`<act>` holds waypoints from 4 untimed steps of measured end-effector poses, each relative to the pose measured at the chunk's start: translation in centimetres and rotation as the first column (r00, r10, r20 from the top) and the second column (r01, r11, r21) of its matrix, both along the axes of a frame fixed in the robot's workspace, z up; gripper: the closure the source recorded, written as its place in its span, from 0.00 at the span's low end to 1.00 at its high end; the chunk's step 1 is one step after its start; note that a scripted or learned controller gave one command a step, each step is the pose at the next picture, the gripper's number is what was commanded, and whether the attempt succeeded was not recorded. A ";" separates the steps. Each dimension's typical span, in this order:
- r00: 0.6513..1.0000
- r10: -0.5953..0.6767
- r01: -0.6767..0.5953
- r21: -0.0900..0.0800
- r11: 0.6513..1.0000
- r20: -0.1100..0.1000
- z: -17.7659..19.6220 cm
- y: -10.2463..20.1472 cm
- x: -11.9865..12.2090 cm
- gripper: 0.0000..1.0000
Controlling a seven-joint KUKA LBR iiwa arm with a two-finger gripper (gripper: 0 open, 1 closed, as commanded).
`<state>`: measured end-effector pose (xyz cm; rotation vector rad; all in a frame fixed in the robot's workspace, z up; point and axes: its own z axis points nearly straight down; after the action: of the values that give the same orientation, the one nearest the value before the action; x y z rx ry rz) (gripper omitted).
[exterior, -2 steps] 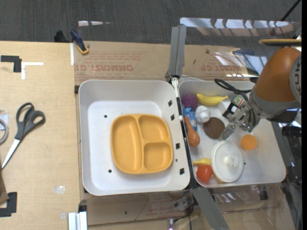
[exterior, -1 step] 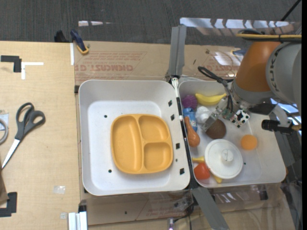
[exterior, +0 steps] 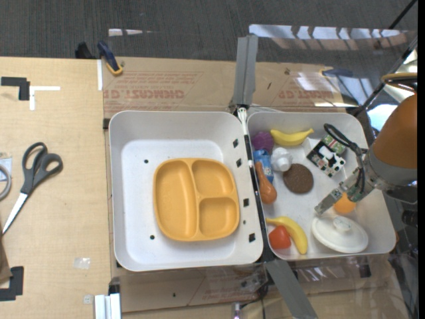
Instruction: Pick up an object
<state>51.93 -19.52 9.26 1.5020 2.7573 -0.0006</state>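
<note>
Toys are lying nearest in the right bin (exterior: 303, 209): a smooth white domed lid (exterior: 340, 234), a glossy red tomato (exterior: 279, 238) and a curved yellow banana (exterior: 296, 232) touching it. Just past the lid, the claw (exterior: 330, 203) is hanging low over the bin floor, with a small orange ball (exterior: 346, 207) sitting right beside it and partly hidden by it. Whether the claw is released or clenched cannot be told from here, and nothing is showing as gripped.

The reach looks like the step in hand, with the ball as the likely target. Next, the claw is going to need to centre on the round, slippery-looking ball before closing, or the ball may roll away towards the lid.

Further off, a flat brown disc (exterior: 299, 178) with a matt face is lying near the middle. A second banana (exterior: 291, 137) and a purple lump (exterior: 263, 140) are resting by the far wall. In the left bin (exterior: 133, 178), a hard yellow divided plate (exterior: 197, 198) is sitting alone.
</note>
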 end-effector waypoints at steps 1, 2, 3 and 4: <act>1.000 0.004 -0.004 -0.001 1.000 0.001 6.1 -2.7 7.2 0.00; 0.936 0.351 -0.351 -0.029 0.936 0.032 1.8 -3.1 4.4 0.00; 0.954 0.300 -0.300 -0.014 0.954 0.025 0.7 -0.5 -3.2 0.00; 0.953 0.302 -0.302 -0.011 0.953 0.020 1.5 -0.4 -3.3 1.00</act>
<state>48.67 -19.95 10.75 1.0548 2.9337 0.0048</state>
